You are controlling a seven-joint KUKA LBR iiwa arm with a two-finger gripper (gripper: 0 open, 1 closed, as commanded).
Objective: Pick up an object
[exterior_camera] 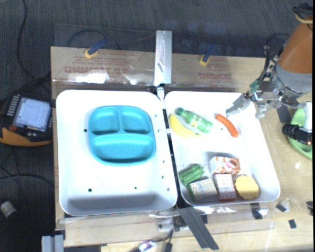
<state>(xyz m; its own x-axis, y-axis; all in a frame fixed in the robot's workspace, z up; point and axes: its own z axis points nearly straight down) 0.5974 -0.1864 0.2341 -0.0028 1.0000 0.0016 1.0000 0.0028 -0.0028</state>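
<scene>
The gripper [248,105] hangs over the right bin [270,164] at its two o'clock corner, fingers spread and holding nothing. The nearest thing is a small orange sausage [227,125], just beside the fingertips at about seven o'clock. A green bottle [193,119] lies across a yellow banana [179,127] toward ten o'clock in the bin. Along six o'clock sit green peas [191,173], small boxes [216,182] and a yellow block [247,187] — packed close. The left bin [76,188] holds a blue divided plate [122,134].
</scene>
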